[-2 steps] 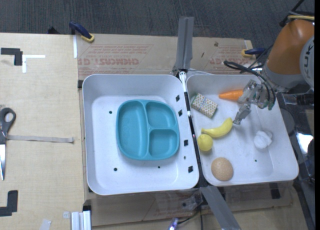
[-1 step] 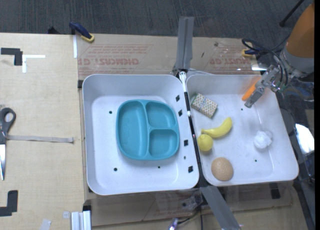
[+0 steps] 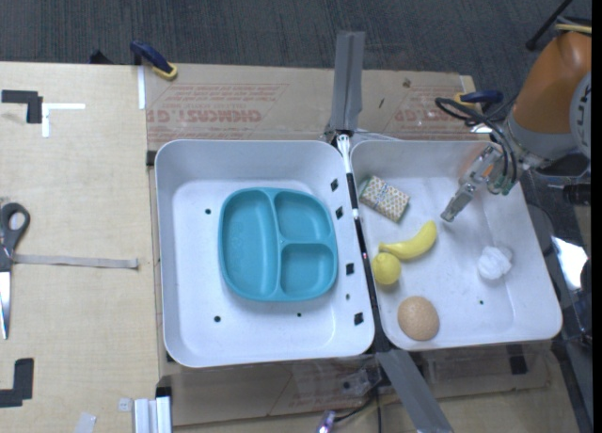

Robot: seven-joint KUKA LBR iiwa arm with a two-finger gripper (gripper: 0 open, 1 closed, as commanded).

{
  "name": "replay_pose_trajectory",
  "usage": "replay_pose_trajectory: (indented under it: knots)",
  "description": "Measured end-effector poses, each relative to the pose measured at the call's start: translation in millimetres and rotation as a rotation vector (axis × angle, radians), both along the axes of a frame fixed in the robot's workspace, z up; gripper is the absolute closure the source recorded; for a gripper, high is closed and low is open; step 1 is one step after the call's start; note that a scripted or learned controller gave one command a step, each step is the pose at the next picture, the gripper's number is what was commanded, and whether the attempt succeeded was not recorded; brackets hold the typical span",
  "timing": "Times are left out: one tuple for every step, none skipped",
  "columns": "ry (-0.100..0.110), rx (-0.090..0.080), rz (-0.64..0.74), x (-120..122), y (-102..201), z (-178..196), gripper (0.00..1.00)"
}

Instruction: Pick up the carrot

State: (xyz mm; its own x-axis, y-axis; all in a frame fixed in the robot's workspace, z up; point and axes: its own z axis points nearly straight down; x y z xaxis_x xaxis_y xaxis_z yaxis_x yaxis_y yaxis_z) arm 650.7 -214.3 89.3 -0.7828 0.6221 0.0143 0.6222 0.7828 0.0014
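Observation:
My gripper (image 3: 452, 209) hangs over the upper middle of the right bin (image 3: 527, 233), reaching in from the right. Its fingers (image 3: 461, 198) look pressed together into one narrow grey bar with nothing between them, tip pointing down-left. Just below and left of the tip lies a yellow banana (image 3: 412, 244). A yellow lemon (image 3: 387, 268) touches the banana's left end. The orange band of the arm (image 3: 553, 83) sits at the top right.
The right bin also holds a patterned block (image 3: 385, 198) at upper left, a tan round ball (image 3: 419, 317) near the front and a white crumpled lump (image 3: 494, 262) at right. A teal divided plate (image 3: 278, 244) lies in the left bin (image 3: 188, 233). Scissors (image 3: 9, 252) rest at far left.

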Motion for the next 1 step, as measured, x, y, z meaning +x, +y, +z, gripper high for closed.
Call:
replay_pose_trajectory:
  knots:
    - [0.0, 0.0, 0.0, 0.1, -0.3, 0.3, 0.0]
